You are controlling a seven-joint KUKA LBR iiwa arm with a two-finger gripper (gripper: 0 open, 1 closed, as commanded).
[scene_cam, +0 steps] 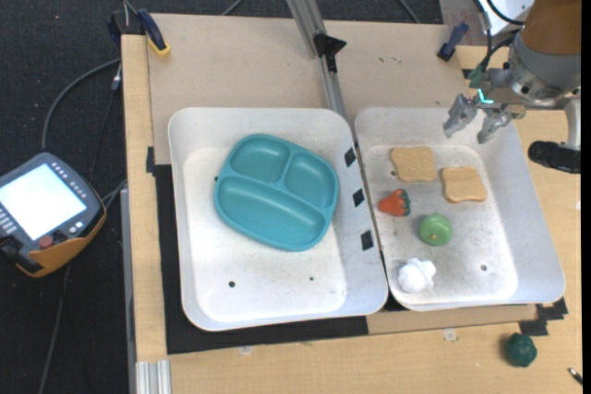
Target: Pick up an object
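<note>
Tan toast slices (413, 163) just below the spread, empty pincer (473, 122) in the right bin (526, 263).

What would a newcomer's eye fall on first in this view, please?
Probably the teal divided plate, lying alone in the left bin. Next the right bin's small items: two toast slices, a strawberry, a green apple, with the open gripper above its far edge.
</note>
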